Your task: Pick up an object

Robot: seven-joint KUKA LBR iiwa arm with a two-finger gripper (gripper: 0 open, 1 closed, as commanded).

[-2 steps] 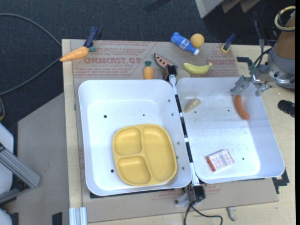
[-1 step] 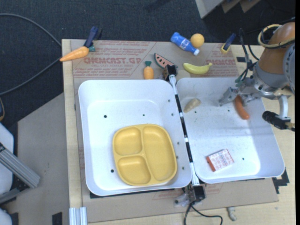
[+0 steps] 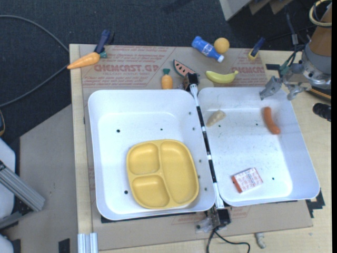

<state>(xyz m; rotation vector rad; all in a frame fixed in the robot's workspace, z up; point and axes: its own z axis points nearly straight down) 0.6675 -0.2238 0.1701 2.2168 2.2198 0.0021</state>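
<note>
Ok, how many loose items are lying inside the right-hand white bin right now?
3: a sausage near the far right side, a pale beige piece near the far left corner, and a red-and-white packet near the front.

Even overhead light; white bins (image 3: 158,101) near glare, shadows soft. My view looks slightly soft, perhaps low resolution.

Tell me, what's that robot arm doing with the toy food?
The gripper hangs over the top edge of the right bin, fingers spread, holding nothing. Just below it in that bin lies a sausage, with a pale lump and a red packet too. The left bin has a yellow divided plate.
</note>
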